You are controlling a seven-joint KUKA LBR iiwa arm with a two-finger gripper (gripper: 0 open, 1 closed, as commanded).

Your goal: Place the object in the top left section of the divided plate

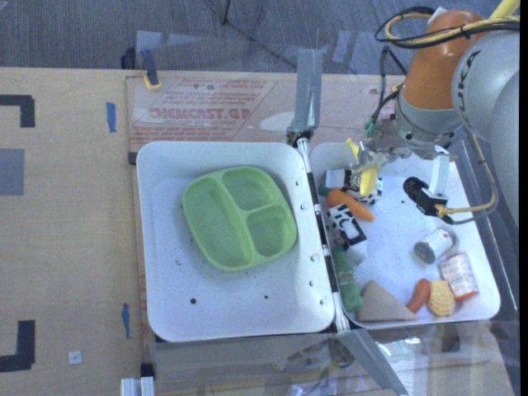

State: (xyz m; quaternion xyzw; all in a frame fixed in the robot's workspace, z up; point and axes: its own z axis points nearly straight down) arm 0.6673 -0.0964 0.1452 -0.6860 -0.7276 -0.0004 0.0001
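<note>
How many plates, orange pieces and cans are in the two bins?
Plate: 1
Orange pieces: 2
Can: 1
Total: 4

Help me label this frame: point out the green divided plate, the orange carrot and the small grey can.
green divided plate [213,221]: camera view, its large left section.
orange carrot [351,205]: camera view, mid-body.
small grey can [435,246]: camera view, its side.
</note>
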